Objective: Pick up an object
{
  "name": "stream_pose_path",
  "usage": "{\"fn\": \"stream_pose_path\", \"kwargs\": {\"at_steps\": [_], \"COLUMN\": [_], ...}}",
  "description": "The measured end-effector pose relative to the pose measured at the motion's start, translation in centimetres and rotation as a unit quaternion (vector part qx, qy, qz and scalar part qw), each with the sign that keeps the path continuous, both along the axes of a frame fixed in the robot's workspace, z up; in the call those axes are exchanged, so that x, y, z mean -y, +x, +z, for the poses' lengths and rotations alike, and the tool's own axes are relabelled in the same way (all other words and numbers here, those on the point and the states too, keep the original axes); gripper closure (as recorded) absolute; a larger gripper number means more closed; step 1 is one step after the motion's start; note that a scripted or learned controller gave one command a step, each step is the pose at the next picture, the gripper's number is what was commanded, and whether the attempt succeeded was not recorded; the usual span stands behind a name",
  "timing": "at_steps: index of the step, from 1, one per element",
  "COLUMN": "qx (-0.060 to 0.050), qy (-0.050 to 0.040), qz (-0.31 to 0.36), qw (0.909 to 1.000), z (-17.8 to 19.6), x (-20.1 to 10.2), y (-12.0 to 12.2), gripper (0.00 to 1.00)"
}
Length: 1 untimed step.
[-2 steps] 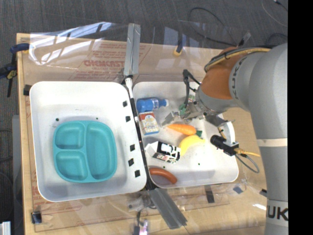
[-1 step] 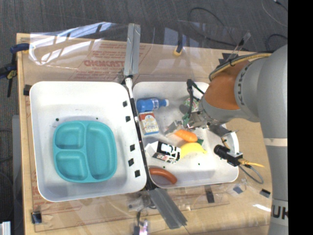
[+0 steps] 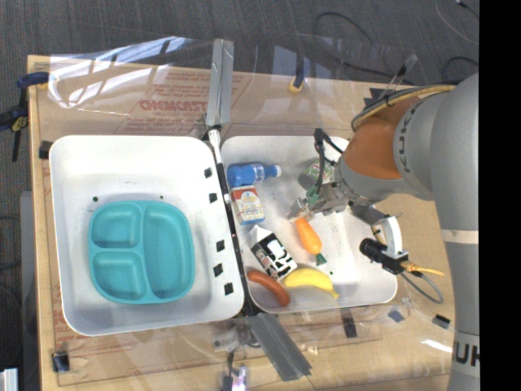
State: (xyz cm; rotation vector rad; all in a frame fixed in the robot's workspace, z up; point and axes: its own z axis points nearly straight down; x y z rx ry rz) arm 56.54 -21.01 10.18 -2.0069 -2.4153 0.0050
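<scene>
The right bin [image 3: 358, 287] holds several items. A blue bottle [image 3: 248, 173] lies at its upper left, with a small printed carton [image 3: 249, 205] just below. Near the middle lies an orange carrot [image 3: 308, 235]. A black-and-white box [image 3: 273, 253], a brown sausage [image 3: 269, 288] and a yellow banana [image 3: 310, 281] lie along the near edge. My gripper [image 3: 315, 199] reaches in from the right and hovers low over the bin's centre, just above the carrot's upper end. Nothing shows as held in it.
The left bin [image 3: 69, 165] contains a teal divided plate [image 3: 142, 251]. The grey arm with its orange band [image 3: 378, 149] covers the right bin's upper right. A black cable attachment [image 3: 383, 251] hangs over the bin's right side.
</scene>
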Motion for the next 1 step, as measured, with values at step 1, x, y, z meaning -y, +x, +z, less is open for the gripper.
{"fn": "stream_pose_path", "kwargs": {"at_steps": [1], "qx": [0.001], "qy": [0.0004], "qz": [-0.071], "qw": [0.9975], "z": [8.93], "x": [-4.28], "y": [-0.91], "gripper": [1.00]}}
